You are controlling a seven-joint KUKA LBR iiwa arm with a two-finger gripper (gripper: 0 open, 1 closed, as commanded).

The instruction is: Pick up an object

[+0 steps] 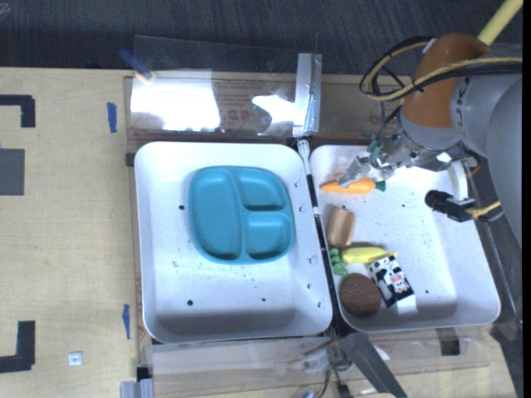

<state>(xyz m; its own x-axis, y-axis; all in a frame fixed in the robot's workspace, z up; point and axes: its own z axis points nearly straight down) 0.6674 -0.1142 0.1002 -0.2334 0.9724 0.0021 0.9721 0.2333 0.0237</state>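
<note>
Beside the carrot (349,186), gripper (362,167); carton (391,281) print seemingly unreadable.

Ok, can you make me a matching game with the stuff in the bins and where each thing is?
Things:
1. blue tray
2. carrot
3. brown ball
4. banana

Places:
A. near front edge of the right bin
B. in the left bin
C. far end of the right bin, by the arm
D. middle of the right bin

Pairs: 1-B, 2-C, 3-A, 4-D
</note>
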